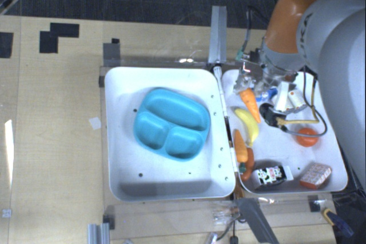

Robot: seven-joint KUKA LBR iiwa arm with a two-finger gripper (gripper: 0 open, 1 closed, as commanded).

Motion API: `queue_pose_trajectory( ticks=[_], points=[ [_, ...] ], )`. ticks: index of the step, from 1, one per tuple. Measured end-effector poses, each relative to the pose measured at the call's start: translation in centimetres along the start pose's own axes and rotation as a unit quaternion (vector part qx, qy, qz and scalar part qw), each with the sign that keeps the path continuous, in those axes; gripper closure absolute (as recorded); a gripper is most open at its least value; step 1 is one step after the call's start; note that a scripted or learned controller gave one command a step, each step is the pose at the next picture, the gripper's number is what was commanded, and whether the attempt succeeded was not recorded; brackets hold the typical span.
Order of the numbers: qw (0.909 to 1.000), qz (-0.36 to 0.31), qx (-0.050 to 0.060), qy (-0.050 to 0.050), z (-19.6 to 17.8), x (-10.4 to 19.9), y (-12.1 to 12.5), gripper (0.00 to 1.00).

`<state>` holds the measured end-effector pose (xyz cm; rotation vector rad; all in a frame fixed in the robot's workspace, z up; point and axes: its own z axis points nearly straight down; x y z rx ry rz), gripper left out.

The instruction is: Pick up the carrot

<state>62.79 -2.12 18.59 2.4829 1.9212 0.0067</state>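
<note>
The carrot (249,101) lies in the right bin (331,180), just above the banana (248,124) and touching it, with the gripper (260,84) right beside its upper end; whether the jaws are spread or pressed together I cannot tell. A good grasp would close across the carrot's narrow width, clear of the banana, then lift straight up. One carrot, one banana, one second orange vegetable (242,152) below the banana, one blue divided plate (171,123) left of it, two bins on the counter (51,140).
</note>
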Motion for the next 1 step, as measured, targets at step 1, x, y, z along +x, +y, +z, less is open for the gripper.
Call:
queue_pose_trajectory(
  ticks=[1],
  points=[
    [0.9996, -0.028, 0.001, -0.001, 0.09, -2.25, 0.2, 1.0]
  ],
)
